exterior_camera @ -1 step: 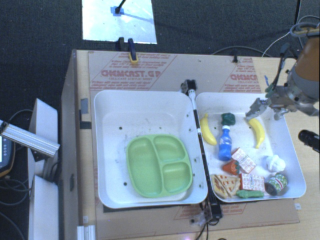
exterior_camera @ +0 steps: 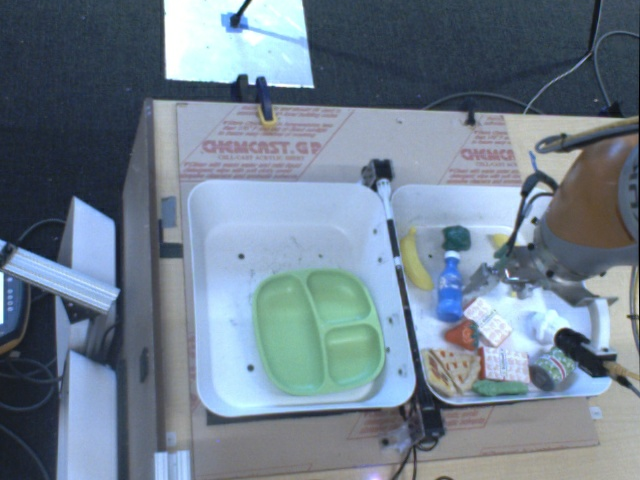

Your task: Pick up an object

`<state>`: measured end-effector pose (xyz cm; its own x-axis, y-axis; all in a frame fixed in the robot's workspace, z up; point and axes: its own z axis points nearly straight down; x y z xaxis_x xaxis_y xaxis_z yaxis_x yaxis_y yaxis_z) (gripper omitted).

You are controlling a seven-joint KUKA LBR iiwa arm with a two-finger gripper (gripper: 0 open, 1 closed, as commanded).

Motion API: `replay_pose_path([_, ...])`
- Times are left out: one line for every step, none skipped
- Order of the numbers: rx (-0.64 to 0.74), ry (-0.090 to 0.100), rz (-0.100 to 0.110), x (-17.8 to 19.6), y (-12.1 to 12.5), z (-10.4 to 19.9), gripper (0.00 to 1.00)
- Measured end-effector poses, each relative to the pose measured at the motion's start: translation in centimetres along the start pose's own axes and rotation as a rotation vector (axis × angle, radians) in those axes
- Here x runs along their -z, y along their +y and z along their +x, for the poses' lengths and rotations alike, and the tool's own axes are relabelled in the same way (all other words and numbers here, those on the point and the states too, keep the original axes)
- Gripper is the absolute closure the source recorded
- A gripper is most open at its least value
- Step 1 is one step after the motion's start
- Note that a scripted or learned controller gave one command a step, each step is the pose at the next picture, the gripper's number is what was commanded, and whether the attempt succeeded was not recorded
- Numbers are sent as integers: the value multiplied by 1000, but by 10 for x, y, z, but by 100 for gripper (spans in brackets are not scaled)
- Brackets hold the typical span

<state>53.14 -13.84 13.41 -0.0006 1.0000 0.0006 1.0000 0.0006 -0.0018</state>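
**Robot arm reaching into the right bin of small objects**

Camera view: seen from above at a slant, a tabletop [exterior_camera: 300, 138] covered in printed cardboard carries two shallow white bins side by side. The left bin [exterior_camera: 225, 228] holds a light green divided plate [exterior_camera: 318, 330] lying flat toward its near right side. The right bin [exterior_camera: 430, 208] holds a scatter of small things. A yellow banana [exterior_camera: 414, 260] lies along its left wall, with a blue bottle [exterior_camera: 449, 286] just to its right. A dark green object [exterior_camera: 456, 236] sits at the far side. A white and red packet [exterior_camera: 487, 320] lies near the middle, beside a red item [exterior_camera: 461, 334]. Along the near edge lie a waffle-patterned piece [exterior_camera: 452, 370], a second red and white packet [exterior_camera: 506, 365] and a small dark can [exterior_camera: 551, 371]. The grey arm with its orange band [exterior_camera: 592, 193] comes in from the right. Its end effector [exterior_camera: 500, 276] sits low over the bin, just right of the blue bottle and above the packet; how far apart its fingers stand cannot be told, and nothing can be seen gripped in it
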Motion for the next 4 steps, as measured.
replay_pose_path([2, 0, -2, -13, -45, 46, 0])
replay_pose_path([-1, -1, -5, -47, -31, 31, 0])
replay_pose_path([-2, -8, -18, -35, -28, 28, 100])
replay_pose_path([-2, -8, -16, -35, -29, 28, 0])
